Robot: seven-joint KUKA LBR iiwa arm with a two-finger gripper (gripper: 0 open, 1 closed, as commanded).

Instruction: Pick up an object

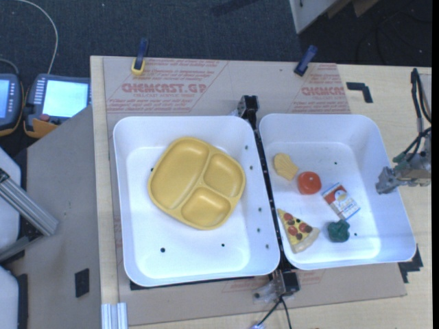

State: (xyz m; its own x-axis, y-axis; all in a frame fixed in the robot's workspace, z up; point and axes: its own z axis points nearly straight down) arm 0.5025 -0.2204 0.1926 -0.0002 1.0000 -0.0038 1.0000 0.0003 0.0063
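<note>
Overall light: My bench [110, 184] was evenly and brightly lit from above, with no dim corners on the work surface.
Brightest areas: The white walls of my left bin [130, 149] and right bin [384, 149] ran close to washed out, their rims losing detail.
Glare: A tablet screen [65, 98] at the far left glowed pale and overexposed.
Shadows: The yellow plate [197, 182] cast only a thin, soft shadow along its lower edge; the small items did likewise.
Dark zone: The floor [206, 19] above my bench was deep blue-grey.
Sharpness: Focus was mildly soft throughout; my gripper [387, 180] was blurred.
</note>
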